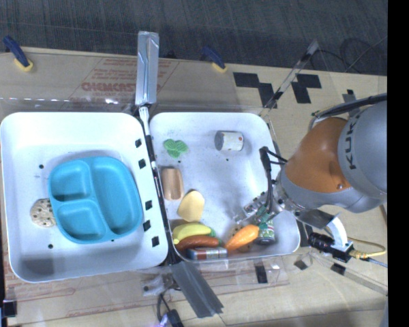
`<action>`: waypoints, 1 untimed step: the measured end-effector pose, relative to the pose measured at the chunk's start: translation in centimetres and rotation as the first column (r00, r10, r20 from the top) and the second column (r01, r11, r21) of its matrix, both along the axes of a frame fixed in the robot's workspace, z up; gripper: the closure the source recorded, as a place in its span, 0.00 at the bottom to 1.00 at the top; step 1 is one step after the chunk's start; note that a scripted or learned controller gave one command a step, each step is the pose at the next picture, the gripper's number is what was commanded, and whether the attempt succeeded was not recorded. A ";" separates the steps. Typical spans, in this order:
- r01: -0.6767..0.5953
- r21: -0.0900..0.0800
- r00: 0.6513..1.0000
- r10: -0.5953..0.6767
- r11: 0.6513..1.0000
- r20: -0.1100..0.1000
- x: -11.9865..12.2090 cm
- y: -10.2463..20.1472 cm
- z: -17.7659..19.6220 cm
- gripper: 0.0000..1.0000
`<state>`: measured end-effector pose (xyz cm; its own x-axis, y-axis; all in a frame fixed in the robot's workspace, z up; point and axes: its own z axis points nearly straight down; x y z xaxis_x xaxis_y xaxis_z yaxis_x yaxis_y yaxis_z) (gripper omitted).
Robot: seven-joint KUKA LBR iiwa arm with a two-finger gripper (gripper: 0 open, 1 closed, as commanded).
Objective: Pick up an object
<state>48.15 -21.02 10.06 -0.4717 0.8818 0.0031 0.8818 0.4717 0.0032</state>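
My gripper (pixel 254 214) is low in the right bin (pixel 211 125), near its front right corner. It hangs just above an orange carrot (pixel 242 238) and a small green can (pixel 265 233). To the left along the front wall lie a yellow banana (pixel 191 230), a red-orange piece (pixel 198 242) and a dark tube (pixel 206 253). A pale yellow fruit (pixel 191 205) and a tan bun (pixel 171 183) sit by the left wall. Farther back are a green leafy piece (pixel 175 147) and a grey can (pixel 228 141) on its side.
The left bin (pixel 27 131) holds a blue divided plate (pixel 94 197) and a cookie (pixel 41 212) at its left wall. A metal divider bar (pixel 146 70) rises between the bins at the back. The arm's orange band (pixel 320 159) overhangs the right bin's right wall.
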 end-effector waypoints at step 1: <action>0.198 -0.001 0.980 -0.198 0.980 -0.002 -0.3 0.0 -0.9 1.00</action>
